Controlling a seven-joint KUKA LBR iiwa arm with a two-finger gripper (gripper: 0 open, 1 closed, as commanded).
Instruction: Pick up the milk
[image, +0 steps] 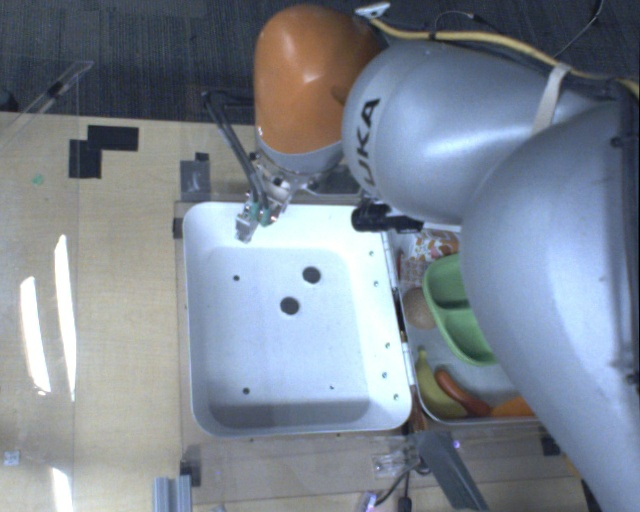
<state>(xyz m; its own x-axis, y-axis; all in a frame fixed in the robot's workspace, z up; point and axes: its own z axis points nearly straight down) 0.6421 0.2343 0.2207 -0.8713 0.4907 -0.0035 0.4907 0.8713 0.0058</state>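
Grey arm's jaws (247, 222) hang over the far-left edge of the left shallow white plastic bin (215, 400); open or closed, cannot tell. Milk not identifiable. Right white bin (430, 412) holds green bowl (455, 310), yellow banana (436, 385).

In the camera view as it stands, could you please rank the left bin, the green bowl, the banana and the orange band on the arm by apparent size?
1. Left bin, largest.
2. Orange band, though it sits nearer the camera, which inflates it.
3. Green bowl, partly hidden behind the arm.
4. Banana, smallest.
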